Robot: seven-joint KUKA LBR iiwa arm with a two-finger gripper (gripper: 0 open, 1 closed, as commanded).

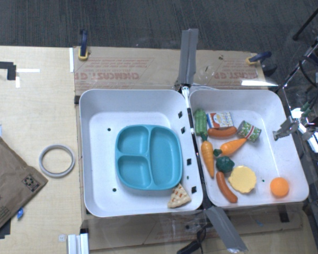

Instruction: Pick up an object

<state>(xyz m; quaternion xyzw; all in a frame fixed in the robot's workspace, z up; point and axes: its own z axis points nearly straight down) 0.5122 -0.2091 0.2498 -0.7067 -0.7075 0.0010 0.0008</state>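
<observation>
The right bin holds several toy foods. A green cucumber lies at its left wall, beside a small white and red carton and a green can. Below the carton lie a red sausage, two carrots and a dark green broccoli. Nearer the front are a second sausage, a yellow round piece and an orange. In the left bin sit a teal divided plate and a pizza slice.
A metal clamp juts over the right bin's right rim. A roll of tape and a brown cardboard box lie on the bench left of the bins. Blue clamps hold the cardboard at the back.
</observation>
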